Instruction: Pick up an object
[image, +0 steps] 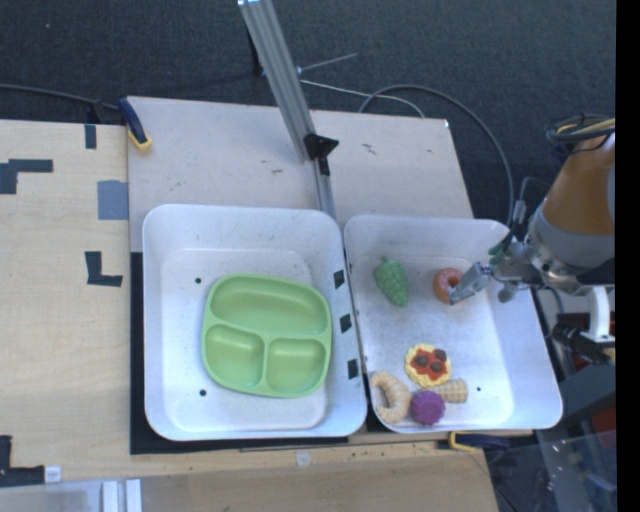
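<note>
So the arm (575, 215) comes in from the right and its hand (466, 284) is down in the right bin (520, 385), right up against a small orange-red round toy (444, 283) near the middle of that bin. Can't tell if the hand is clenched or released, it's too small and blurry there, so I can't say it's grasping the toy. Just left of that is a green bumpy grape-looking thing (392, 280). Down toward the front of the same bin there's a little pizza-like piece (429, 364), a doughnut (389, 397), a purple ball (427, 407) and a bit of corn (455, 391) all bunched together. The left bin (165, 330) has a green divided plate (267, 335) lying flat in it. Both bins sit on the desk (50, 300).
</note>
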